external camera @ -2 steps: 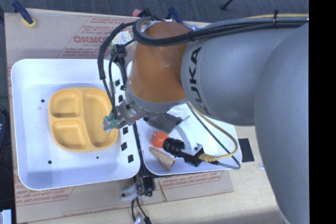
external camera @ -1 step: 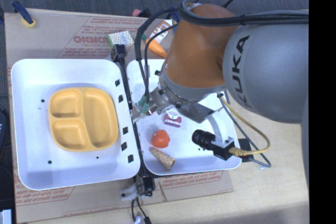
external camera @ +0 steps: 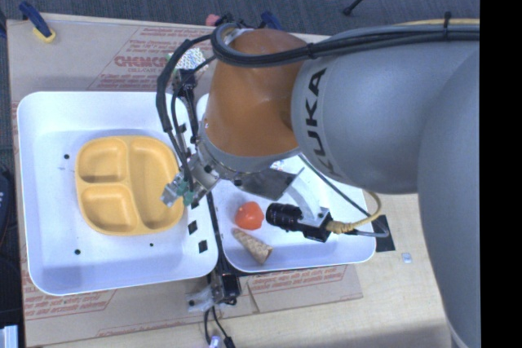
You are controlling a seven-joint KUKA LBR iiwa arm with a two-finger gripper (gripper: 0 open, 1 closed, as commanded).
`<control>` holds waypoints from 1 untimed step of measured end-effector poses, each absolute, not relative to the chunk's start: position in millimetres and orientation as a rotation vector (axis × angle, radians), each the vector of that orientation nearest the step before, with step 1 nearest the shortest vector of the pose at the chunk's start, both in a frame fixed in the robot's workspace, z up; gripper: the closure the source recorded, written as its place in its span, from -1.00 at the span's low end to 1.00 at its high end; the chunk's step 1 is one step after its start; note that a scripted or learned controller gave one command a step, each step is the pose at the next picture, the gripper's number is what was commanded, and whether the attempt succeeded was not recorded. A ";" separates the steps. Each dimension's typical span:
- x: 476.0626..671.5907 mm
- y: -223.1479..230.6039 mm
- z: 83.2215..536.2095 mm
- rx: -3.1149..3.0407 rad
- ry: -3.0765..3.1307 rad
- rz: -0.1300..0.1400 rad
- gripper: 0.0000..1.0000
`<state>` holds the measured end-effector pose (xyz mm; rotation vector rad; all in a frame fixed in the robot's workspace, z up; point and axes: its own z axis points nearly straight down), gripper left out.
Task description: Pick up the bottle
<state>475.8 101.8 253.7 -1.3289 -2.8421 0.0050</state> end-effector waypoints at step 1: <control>476.9 35.8 269.2 -0.990 -2.982 0.001 1.00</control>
